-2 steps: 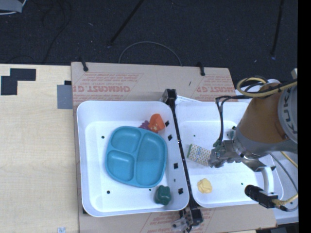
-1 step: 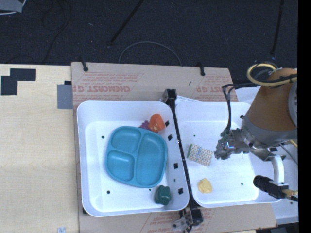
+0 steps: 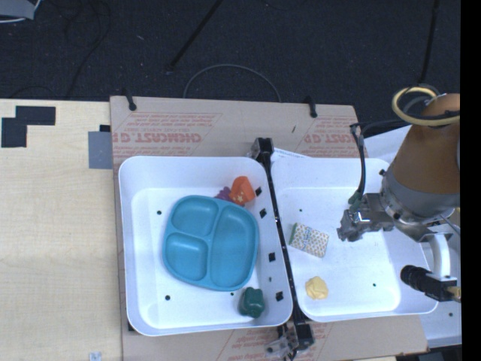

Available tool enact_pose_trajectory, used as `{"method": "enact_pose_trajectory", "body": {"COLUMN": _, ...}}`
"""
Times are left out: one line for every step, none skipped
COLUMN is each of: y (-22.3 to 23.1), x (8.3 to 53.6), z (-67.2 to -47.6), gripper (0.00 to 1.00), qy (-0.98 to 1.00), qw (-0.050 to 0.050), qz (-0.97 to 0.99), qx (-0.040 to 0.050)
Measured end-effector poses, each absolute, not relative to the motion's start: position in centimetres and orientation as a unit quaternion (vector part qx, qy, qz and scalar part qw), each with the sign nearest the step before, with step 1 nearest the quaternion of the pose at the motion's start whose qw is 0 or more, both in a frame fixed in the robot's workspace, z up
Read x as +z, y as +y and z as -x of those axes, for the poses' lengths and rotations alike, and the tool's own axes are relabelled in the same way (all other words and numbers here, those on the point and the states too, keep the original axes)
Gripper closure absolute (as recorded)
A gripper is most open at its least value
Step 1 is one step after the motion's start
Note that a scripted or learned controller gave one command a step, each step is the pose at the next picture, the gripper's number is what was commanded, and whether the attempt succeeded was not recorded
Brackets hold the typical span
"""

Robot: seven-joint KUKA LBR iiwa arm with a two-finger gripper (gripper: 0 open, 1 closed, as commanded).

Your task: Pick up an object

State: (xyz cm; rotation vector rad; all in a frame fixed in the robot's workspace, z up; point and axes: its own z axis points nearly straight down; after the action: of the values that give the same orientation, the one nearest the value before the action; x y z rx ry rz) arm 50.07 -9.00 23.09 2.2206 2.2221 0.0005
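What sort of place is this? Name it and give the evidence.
Probably a robotics lab's grasping test bench. A robot arm reaches over two white bins holding a blue divided plate and small toy-like items, with cardboard beneath and cables across dark carpet.

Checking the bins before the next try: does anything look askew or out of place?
Nothing spilled or damaged. The blue divided plate sits skewed in the left bin, and the patterned packet lies tilted in the right bin, near the gripper.

Right bin (image 3: 376,295) — a patterned packet (image 3: 310,240) lies flat, tilted, near the divider; a yellow lump (image 3: 316,287) sits just below it.
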Motion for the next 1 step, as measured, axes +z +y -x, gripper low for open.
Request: {"method": "enact_pose_trajectory", "body": {"y": -3.31, "x": 23.33, "z": -51.47, "gripper": 1.00, "qy": 0.709, "qw": -0.001, "qz": -0.706, "qx": -0.0006}}
